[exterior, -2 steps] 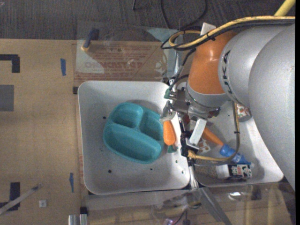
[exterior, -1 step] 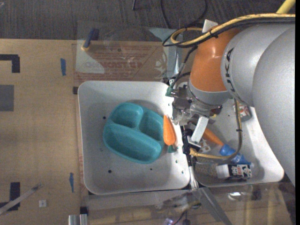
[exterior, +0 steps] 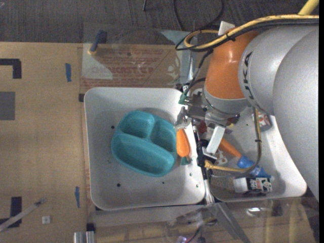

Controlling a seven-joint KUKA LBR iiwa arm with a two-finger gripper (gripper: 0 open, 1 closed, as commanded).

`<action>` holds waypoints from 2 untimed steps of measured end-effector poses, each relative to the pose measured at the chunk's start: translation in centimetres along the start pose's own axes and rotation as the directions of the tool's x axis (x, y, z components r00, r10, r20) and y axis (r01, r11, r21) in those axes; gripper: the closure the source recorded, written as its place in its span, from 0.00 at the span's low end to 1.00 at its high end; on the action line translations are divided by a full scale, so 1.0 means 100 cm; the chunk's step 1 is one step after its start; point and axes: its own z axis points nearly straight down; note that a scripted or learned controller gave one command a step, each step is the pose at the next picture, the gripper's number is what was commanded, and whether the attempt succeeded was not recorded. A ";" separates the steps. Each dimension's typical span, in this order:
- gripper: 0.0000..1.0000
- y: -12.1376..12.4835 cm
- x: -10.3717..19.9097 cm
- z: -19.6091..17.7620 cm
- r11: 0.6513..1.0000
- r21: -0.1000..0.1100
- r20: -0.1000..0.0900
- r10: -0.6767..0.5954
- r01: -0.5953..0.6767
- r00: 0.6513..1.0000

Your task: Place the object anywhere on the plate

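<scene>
A teal divided plate (exterior: pixel 144 143) lies in the left white bin (exterior: pixel 101 176), towards its right side. An orange carrot (exterior: pixel 182 143) with a green stalk end stands lengthwise at the plate's right rim, close to the wall between the two bins. My gripper (exterior: pixel 188 121) is right above the carrot's upper end, under the orange-banded wrist. The wrist hides where the gripper meets the carrot, so a hold on it cannot be made out.
The right bin (exterior: pixel 283 166) holds another orange piece (exterior: pixel 230 148), a blue item (exterior: pixel 246 162) and a small black-and-white carton (exterior: pixel 254 185). The grey arm covers most of that bin. A clear sheet over cardboard (exterior: pixel 131 65) lies behind the left bin.
</scene>
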 end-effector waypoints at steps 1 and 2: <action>1.00 0.001 -0.001 -0.010 1.000 -0.001 0.001 0.002 -0.002 1.000; 0.00 0.001 -0.001 -0.009 1.000 0.000 0.001 0.001 -0.001 1.000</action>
